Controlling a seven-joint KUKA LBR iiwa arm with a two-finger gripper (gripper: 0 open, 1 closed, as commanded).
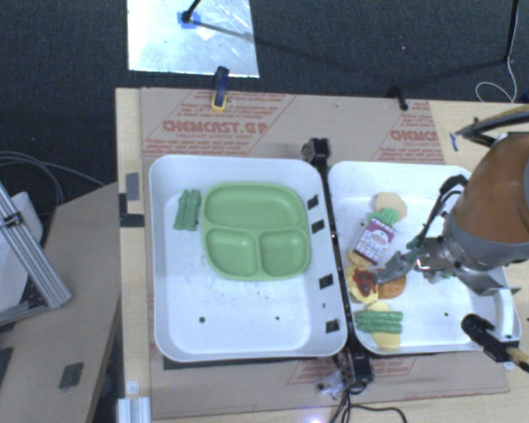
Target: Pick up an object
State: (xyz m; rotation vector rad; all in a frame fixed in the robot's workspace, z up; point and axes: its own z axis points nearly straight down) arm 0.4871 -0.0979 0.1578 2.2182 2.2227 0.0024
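My gripper [390,270] reaches in from the right and hangs low over a heap of toy food in the left part of the right bin [441,329]. Its tips are right over an orange and red piece [367,282]. Just above lies a small red and white packet [376,239], and beyond that a tan cookie-like piece [389,205]. A green bean bundle [378,321] on a yellow piece lies below the gripper. Nothing can be seen held between the tips.
The left bin [172,307] holds a green divided plate [254,230] and a small green bean piece [187,210] at its upper left. A black divider [331,245] runs between the bins. The arm's orange-banded body [502,205] covers the right bin's right side.
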